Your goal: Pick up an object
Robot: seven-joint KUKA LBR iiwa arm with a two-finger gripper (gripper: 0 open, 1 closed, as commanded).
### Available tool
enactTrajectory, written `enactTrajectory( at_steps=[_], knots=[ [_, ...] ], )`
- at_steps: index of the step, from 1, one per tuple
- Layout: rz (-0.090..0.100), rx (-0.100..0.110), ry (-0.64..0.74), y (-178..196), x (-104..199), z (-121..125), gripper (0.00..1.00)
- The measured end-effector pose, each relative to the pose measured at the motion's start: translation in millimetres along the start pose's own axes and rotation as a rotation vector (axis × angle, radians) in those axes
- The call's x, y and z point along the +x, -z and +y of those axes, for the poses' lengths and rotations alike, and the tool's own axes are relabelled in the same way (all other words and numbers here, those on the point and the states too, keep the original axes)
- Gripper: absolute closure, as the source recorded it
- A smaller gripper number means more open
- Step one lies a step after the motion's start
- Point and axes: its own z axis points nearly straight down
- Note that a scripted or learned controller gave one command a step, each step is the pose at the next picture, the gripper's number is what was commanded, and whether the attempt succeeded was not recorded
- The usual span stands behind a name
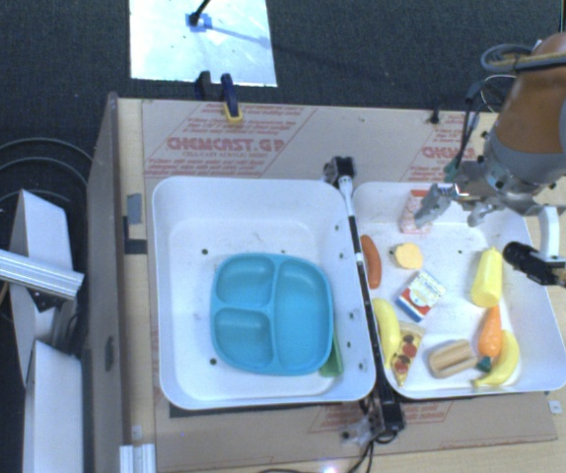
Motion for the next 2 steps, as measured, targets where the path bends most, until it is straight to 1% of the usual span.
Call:
enactTrajectory(
  at_steps=[1, 2],
  knots=[
    [0.003, 0.013, -0.002, -103, 8, -42, 0.0],
    [-0.001, -0.007, 0.003, -114, -5, 32, 0.0]
  ],
)
